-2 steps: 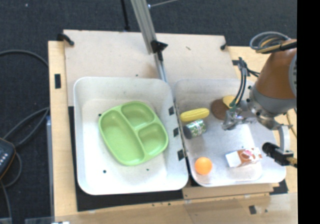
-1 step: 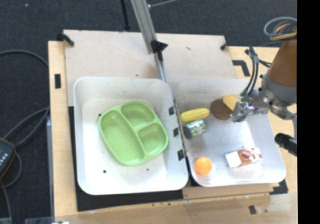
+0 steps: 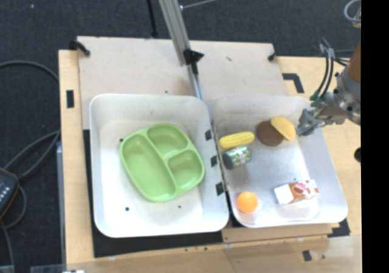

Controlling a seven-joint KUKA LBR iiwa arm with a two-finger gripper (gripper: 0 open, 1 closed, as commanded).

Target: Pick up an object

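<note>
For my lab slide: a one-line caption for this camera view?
Claw poised at the right bin's rim beside a toy burger; green divided plate in the left bin.

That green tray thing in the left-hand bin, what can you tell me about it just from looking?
The green plate is a light lime-green divided dish that looks like moulded plastic, roughly rounded-square with soft corners. Raised ridges split it into three compartments: one large along its left side and two smaller on its right. Nothing lies in them. It rests flat, turned at a slant, near the middle of the left bin, touching only the bin floor.
</note>
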